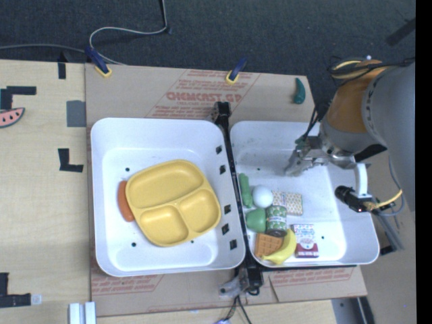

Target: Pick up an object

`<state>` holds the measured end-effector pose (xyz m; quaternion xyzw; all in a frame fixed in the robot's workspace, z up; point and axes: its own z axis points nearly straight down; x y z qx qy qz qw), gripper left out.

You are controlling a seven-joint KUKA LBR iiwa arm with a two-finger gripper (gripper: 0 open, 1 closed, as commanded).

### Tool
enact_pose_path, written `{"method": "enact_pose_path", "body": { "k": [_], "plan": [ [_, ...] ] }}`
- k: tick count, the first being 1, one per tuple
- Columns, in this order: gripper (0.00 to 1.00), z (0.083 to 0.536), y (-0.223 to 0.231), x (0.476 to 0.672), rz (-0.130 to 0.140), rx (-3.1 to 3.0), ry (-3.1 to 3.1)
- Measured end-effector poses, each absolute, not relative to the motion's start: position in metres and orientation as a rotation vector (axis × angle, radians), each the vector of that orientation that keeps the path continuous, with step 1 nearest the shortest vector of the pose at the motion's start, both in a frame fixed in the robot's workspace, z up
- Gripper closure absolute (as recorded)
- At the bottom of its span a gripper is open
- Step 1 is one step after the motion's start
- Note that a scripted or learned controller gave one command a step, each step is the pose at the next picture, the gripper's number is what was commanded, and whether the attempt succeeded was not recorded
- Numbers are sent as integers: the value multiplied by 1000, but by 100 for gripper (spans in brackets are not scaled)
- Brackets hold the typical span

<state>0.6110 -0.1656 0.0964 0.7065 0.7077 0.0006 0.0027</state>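
Down at the front of the right white plastic bin (337,252), a little heap of toys sits close together: a yellow banana (283,248), a small red and white box (306,241), a green can (277,218), a round white ball (262,197) and a flat checked card (291,200). Any of these could be the thing to pick up.

Above them, near the back of that bin, hang the grey arm's fingers (302,159). They look narrow, with nothing between them, well apart from the heap.

I think the toys are so crowded that the fingers could bump one and push the others away. The ball looks smooth and could roll off.

Next door, the left white bin (108,241) holds a shiny yellow tray with three dips (172,201), lying on something orange (125,201).
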Motion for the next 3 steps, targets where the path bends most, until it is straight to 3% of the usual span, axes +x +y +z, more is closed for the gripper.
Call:
{"method": "enact_pose_path", "body": {
  "k": [1,2,3],
  "plan": [
    [0,96,-166,611,1,2216,2220],
    [0,86,-169,659,3,2217,2221],
    [0,87,-169,598,1,2218,2219]
  ]
}}
